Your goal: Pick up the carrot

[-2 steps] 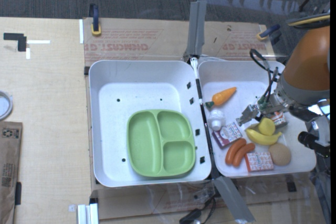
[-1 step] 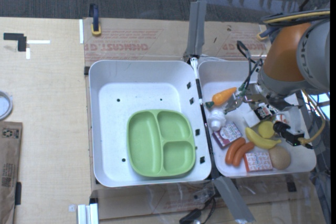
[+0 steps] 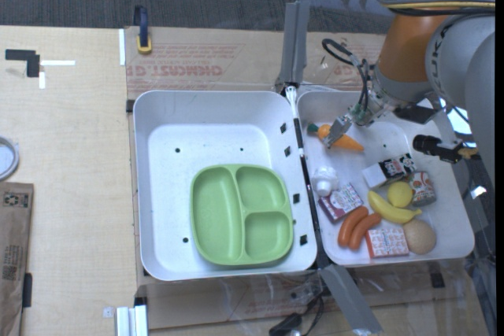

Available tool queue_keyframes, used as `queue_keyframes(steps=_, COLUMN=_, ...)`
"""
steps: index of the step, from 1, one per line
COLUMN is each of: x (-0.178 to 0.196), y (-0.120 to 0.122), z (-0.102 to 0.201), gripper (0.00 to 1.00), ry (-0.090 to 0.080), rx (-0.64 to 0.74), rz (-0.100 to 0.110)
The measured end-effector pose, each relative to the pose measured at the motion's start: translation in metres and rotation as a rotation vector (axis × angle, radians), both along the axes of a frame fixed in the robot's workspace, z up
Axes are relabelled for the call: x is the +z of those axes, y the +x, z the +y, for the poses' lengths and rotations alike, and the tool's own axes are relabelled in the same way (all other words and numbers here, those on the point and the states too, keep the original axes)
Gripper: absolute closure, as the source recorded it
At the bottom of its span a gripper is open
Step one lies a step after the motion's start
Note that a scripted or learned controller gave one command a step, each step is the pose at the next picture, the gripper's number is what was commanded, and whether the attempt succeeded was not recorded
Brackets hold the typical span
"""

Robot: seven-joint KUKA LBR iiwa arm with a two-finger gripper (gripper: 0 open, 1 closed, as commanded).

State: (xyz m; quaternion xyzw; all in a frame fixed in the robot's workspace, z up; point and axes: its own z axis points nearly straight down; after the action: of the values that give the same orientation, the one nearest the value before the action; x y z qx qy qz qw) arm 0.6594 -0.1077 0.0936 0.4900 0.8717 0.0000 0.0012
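Note:
The carrot is a small orange piece lying in the back left part of the right bin, with a second orange bit showing at its left end. My gripper comes down from the upper right and sits right on top of the carrot, covering its middle. The carrot still looks to be resting on the bin floor.
In front of the carrot, the right bin holds a banana, a lemon, red sausages, a pale egg-like ball, small cartons and a white lump. The left bin holds a green divided plate.

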Motion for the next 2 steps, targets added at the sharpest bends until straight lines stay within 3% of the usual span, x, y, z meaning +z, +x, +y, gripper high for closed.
queue_keyframes(steps=1, x=0.0085, y=-0.0005, z=-0.0003, gripper=1.0, ry=0.0, rx=-0.001, rz=0.002)
queue_keyframes(steps=2, x=0.0022, y=-0.0007, z=-0.0066, gripper=1.0, ry=0.005, rx=-0.172, rz=0.01)
